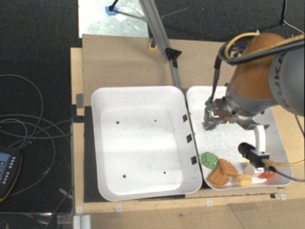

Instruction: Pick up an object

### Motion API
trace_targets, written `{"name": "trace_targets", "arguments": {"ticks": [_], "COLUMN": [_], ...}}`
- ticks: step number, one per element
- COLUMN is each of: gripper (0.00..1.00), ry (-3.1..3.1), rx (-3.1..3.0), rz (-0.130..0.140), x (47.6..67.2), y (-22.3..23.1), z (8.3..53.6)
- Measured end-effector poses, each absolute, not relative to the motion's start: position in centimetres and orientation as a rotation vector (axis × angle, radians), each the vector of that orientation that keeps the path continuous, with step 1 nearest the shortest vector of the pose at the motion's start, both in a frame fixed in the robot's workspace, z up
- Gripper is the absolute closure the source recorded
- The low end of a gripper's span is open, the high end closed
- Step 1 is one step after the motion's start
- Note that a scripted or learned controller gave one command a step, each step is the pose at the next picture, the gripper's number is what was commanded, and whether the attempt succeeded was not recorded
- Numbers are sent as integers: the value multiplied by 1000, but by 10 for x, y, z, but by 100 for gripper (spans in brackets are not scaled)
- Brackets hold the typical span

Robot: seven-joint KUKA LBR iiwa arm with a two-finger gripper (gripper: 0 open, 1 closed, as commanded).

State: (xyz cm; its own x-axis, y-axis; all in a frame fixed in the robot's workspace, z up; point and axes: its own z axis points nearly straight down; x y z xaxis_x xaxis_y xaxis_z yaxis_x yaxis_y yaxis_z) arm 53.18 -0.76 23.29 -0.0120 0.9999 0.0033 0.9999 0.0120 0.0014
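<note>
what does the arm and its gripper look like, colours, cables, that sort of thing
The arm is grey, with a rounded orange band above the wrist. A yellow cable and black cables loop over the orange part. The gripper is dark metallic and small. A white bracket with a black cylinder hangs beside it.

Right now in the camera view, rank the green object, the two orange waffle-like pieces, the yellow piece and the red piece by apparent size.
1. Two orange waffle-like pieces, alike, unranked.
2. Green object, close behind them.
3. Yellow piece.
4. Red piece, partly hidden, so unsure.
</note>
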Motion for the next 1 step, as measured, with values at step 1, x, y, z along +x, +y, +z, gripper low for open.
{"name": "trace_targets", "arguments": {"ticks": [1], "gripper": [100], "ry": [-2234], "rx": [-2208], "rz": [-4], "x": [523], "y": [40], "z": [238]}}
